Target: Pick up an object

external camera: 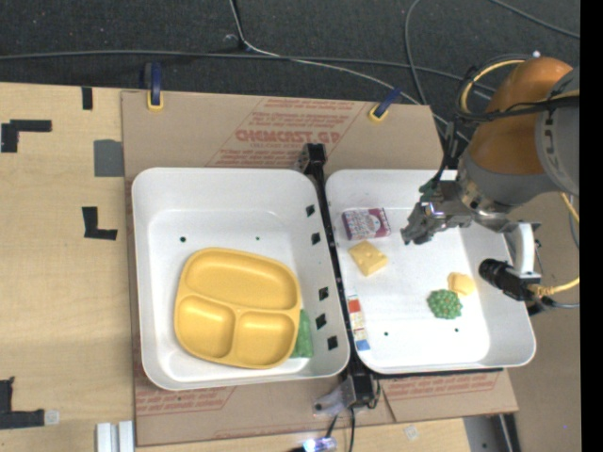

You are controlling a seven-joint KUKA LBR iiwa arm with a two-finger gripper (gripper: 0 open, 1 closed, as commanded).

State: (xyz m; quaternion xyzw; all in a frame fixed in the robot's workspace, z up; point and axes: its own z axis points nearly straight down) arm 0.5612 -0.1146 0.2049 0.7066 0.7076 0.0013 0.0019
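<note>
The right bin (471, 347) holds a purple packet (366, 222), a yellow block (368, 258), a green bumpy ball (446, 303), a small tan piece (461, 283) and a slim red and blue item (357, 323) by its left wall. My gripper (420, 227) hangs over the upper middle of this bin, to the right of the purple packet and above the green ball. Its dark fingers point down and left, and nothing shows between them.
The left bin (155, 205) carries a yellow divided tray (237, 306) with a green item (303, 335) at its right edge. A black divider (325, 243) runs between the bins. Cables (452, 36) loop behind the arm. A black fitting (509, 281) sticks out over the right bin's edge.
</note>
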